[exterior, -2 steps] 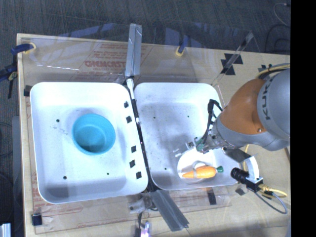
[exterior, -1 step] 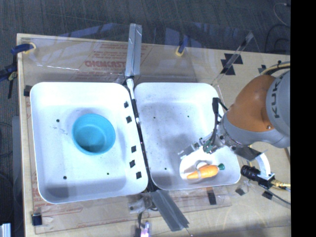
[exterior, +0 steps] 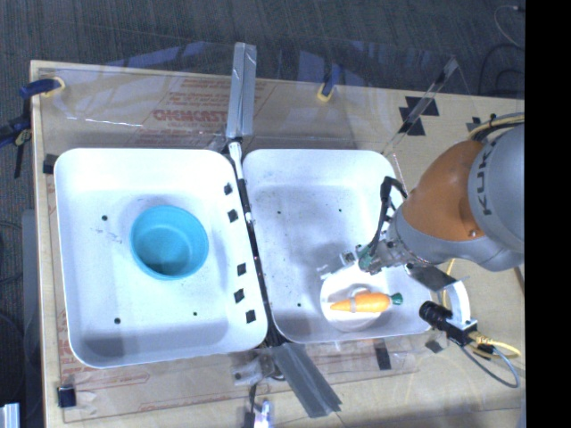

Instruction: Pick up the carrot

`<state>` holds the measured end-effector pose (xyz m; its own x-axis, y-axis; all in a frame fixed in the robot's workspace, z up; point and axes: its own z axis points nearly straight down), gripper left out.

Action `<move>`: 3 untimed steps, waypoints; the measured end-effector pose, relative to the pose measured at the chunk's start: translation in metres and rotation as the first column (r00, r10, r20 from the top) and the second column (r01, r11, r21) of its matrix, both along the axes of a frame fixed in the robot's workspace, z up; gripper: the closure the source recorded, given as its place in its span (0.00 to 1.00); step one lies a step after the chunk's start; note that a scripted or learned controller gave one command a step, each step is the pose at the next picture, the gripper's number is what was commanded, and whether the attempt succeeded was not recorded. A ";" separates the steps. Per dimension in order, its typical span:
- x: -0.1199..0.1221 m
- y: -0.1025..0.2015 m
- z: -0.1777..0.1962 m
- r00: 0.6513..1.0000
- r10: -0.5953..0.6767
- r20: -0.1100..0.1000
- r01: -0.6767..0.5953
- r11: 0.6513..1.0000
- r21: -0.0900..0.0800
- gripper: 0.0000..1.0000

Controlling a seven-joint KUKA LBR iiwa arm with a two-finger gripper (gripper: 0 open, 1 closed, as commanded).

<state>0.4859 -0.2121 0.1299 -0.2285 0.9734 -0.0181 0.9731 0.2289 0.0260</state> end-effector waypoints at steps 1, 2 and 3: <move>0.005 0.000 -0.017 0.995 -0.097 0.012 0.097 0.995 0.002 0.00; 0.005 0.006 -0.019 0.997 0.073 0.006 -0.073 0.997 0.003 0.00; -0.005 0.004 -0.035 0.974 -0.227 -0.018 0.227 0.974 0.011 0.00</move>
